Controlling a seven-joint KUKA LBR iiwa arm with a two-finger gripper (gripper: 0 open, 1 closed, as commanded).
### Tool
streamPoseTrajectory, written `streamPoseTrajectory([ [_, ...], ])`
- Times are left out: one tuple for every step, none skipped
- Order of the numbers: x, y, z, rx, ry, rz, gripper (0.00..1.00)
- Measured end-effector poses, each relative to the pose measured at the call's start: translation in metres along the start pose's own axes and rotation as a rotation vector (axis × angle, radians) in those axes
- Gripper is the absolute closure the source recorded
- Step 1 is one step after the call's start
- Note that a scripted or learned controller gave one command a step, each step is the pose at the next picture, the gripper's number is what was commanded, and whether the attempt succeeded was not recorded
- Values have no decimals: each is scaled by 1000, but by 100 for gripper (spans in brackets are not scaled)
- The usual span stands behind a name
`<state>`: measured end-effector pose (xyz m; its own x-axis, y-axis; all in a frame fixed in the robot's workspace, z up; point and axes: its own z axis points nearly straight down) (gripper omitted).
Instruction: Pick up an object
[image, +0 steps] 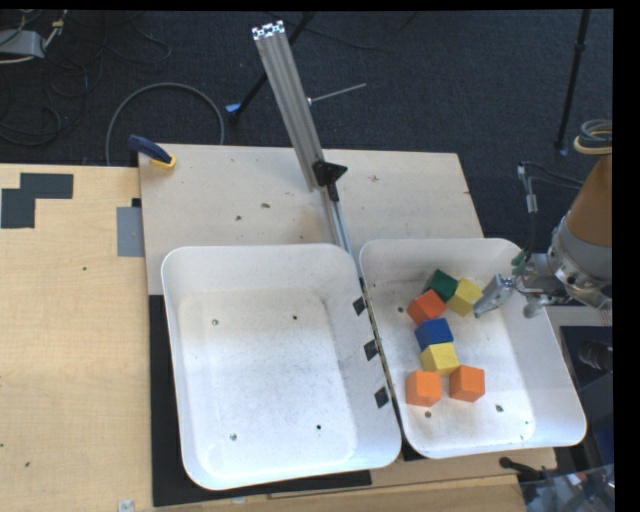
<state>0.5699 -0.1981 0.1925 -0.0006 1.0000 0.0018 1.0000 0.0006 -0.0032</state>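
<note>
A robotics lab is showing itself here: two shallow white bins (265, 440) are sitting side by side on a plywood bench (60, 330), an aluminium strut (290, 100) is slanting up from the far edge, loose cables (165, 105) are lying on dark carpet beyond, and coloured test cubes (440, 335) are resting in the right bin where the grey arm (590, 230) is reaching in

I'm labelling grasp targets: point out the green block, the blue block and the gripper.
green block (442, 283), camera view, its top face
blue block (433, 332), camera view, middle of its top face
gripper (486, 301), camera view, between its fingertips
</note>
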Motion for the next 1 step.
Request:
streamPoseTrajectory([
  [35, -57, 0, 3, 2, 2, 0],
])
